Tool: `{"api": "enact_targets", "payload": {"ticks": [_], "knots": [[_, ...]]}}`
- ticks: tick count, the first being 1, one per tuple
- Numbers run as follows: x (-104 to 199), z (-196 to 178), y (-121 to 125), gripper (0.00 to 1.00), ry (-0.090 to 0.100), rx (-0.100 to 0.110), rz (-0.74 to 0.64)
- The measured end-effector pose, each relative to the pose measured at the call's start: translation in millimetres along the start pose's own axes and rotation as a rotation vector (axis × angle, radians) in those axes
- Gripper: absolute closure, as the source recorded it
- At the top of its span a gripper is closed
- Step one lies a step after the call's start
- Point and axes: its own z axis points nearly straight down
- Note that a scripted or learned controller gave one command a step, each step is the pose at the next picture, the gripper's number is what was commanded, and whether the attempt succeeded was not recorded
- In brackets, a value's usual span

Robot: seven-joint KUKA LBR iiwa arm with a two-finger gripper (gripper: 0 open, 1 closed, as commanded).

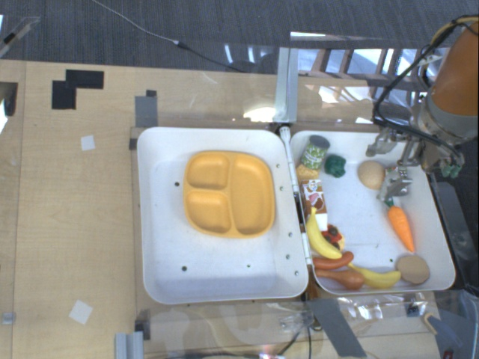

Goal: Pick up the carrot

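Gripper [394, 185] sits at right of frame, over upper right part of right bin [441, 271], tips just above the carrot's top end. Can't tell its state from this angle; nothing seen held.

Carrot [402, 226] lies flat on bin floor just below the gripper, fat end up toward gripper w/ a bit of green, thin tip pointing down-right. Apart from neighbours, clear floor on its left.

Handling, my guess: toy carrot, light, stiff, smooth plastic so prob. slippery; tapered, so a pinch near the tip may squirt it out. Best hold looks like the thick upper half, jaws across the short axis. Bin wall near on the right, may crowd a finger.

Right bin also holds: pale round item [370, 174] upper middle, just left of gripper; green veg [334, 165] and can [314, 155] at top left; small box [315, 195] below them; banana [323, 239], sausage [333, 260] and second banana [378, 277] along lower left/bottom; brown potato-like lump [412, 268] lower right, near carrot tip.

Left bin [161, 275], centre frame, holds yellow tray [228, 193], 3 compartments.
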Motion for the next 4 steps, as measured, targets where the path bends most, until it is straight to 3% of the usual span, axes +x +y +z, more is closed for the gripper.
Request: {"api": "enact_targets", "payload": {"ticks": [1,2,3,4], "knots": [[52,107,-54,0.00,0.007,0.000,0.154],[16,149,-66,0.00,-0.007,0.002,0.235],[12,135,-64,1.00,-0.016,0.003,0.229],[32,41,24,1.00,-0.006,-0.002,0.543]]}}
